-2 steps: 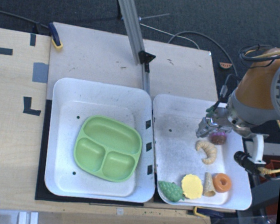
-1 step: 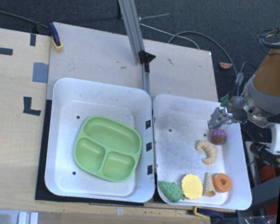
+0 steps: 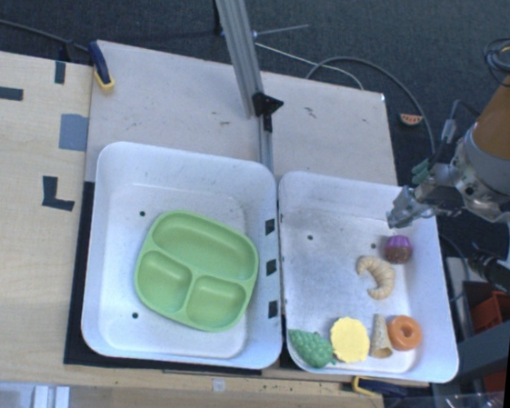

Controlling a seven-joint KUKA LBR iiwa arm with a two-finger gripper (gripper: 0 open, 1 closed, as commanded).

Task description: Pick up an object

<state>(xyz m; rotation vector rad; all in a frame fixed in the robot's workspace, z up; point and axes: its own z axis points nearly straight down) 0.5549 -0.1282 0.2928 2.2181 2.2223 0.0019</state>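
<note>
Jaws I cannot read from here; my gripper [image 3: 403,209] hangs just above the purple fruit [image 3: 398,250]. That fruit lies in the right bin [image 3: 323,252], near the croissant [image 3: 376,276], well apart from the green tray [image 3: 196,270].

Matt green plastic plate [image 3: 196,272], smooth white plastic bins [image 3: 106,227], pale wood bench [image 3: 6,216].

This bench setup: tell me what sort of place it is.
Probably a robot grasping lab: two white bins side by side, toy food such as a croissant and donut, and loose cables.
</note>
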